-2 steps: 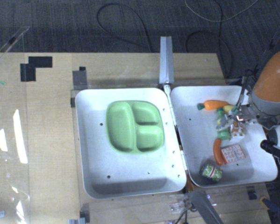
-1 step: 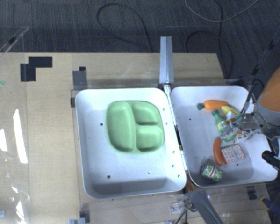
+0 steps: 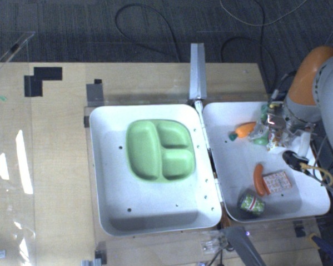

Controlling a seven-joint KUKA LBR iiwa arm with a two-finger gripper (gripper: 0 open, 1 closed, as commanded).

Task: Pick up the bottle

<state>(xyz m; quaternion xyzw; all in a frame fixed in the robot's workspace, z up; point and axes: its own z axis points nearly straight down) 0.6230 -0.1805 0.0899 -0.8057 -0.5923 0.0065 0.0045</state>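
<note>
Green-and-white round thing point(image 3: 251, 204) sits nearest, in the near part of the right bin point(image 3: 230, 171), close to its near wall. Too blurred to say what it is.

Claw point(image 3: 273, 134) is over the far right part of that same bin, on the grey arm point(image 3: 326, 93) with the orange band point(image 3: 310, 75) coming in from the right edge. Claw state: can't tell, wide or narrow; the tip is cluttered and blurred.

Bottle point(image 3: 260, 131): I read the small clear item with a green end as the bottle. It lies just left of the claw, touching it or nearly so. Can't tell whether the claw actually has it.

Orange carrot-shaped piece point(image 3: 244, 130) with a green tip lies just left of the bottle, touching or just beside it.

Nearer the camera, between the claw and the round thing: a red sausage-shaped piece point(image 3: 259, 179), running roughly far-to-near, with a flat card with red print point(image 3: 276, 182) just beside it on the right.

Left bin point(image 3: 110, 177): pale green divided tray point(image 3: 159, 149) around the middle, one long compartment on the left, two smaller ones on the right.

Metal post point(image 3: 197, 72) stands at the far end of the seam between the bins.

Table point(image 3: 52, 180) is pale wood, with black tape marks point(image 3: 41, 79) at far left. Beyond it is the dark floor point(image 3: 66, 23) with black cables point(image 3: 149, 25).
</note>
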